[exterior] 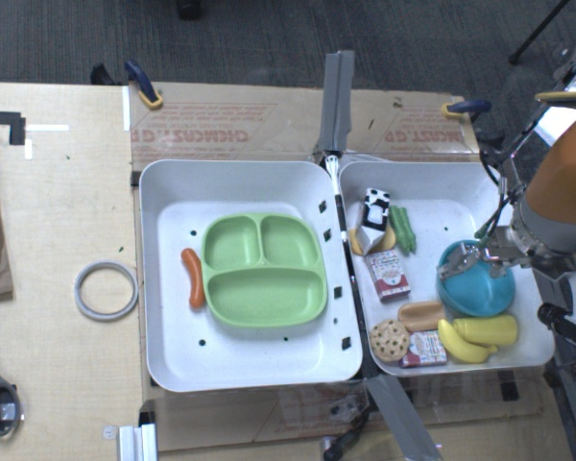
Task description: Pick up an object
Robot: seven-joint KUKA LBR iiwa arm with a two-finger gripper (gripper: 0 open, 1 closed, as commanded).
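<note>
This looks like a robotics lab rather than a home. A pale wooden counter [58, 219] stands on dark grey carpet [269, 17], with printed brown cardboard [230, 128] clamped to it by blue-and-yellow spring clamps [144, 83]. Two shallow white plastic bins [163, 286] sit side by side on it, holding toy play food such as a yellow plastic banana [475, 336] and a green divided plastic plate [264, 269]. A grey robot arm with an orange band [557, 185] reaches in from the right.
</note>
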